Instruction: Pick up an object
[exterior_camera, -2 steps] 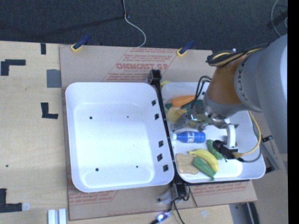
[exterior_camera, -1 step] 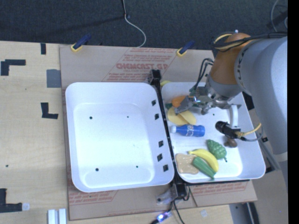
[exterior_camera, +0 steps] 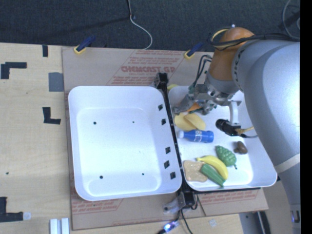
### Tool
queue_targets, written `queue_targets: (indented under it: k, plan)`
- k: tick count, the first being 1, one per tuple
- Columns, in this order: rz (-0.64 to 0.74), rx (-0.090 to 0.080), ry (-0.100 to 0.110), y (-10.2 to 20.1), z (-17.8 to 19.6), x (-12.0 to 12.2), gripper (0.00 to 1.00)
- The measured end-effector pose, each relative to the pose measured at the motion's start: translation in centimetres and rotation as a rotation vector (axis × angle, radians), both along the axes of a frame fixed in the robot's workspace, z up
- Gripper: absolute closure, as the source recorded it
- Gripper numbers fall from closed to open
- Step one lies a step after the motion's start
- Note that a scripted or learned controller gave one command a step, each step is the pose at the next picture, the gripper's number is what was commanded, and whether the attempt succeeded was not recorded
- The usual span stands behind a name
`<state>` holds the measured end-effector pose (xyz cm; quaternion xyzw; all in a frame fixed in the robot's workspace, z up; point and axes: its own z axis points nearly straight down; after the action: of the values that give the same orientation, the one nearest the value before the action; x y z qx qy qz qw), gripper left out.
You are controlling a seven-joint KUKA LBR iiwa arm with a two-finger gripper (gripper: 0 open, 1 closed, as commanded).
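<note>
Hiding right bin point(exterior_camera: 261, 179) corner: arm point(exterior_camera: 273, 82) | brown lump point(exterior_camera: 240, 147) unclear

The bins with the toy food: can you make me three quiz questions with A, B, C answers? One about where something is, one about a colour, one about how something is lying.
1. Which bin is the gripper over?
A. the left bin
B. the right bin
C. neither

2. What colour is the bottle?
A. blue
B. red
C. black

3. How is the bottle resting?
A. standing upright
B. lying on its side
C. hanging from the arm

Answers:
1 B: the arm reaches down over the right bin, close to the yellow toy, while the left bin lies across the divider.
2 A: its body is blue with a white label.
3 B: it lies flat on the bin floor, pointing sideways.
</note>
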<state>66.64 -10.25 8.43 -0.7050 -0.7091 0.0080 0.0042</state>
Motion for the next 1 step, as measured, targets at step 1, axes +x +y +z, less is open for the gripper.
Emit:
queue_targets:
  k: [1]
  plan:
    - [-0.010, 0.003, -0.015, -5.98, 0.01, -3.01, 0.00]
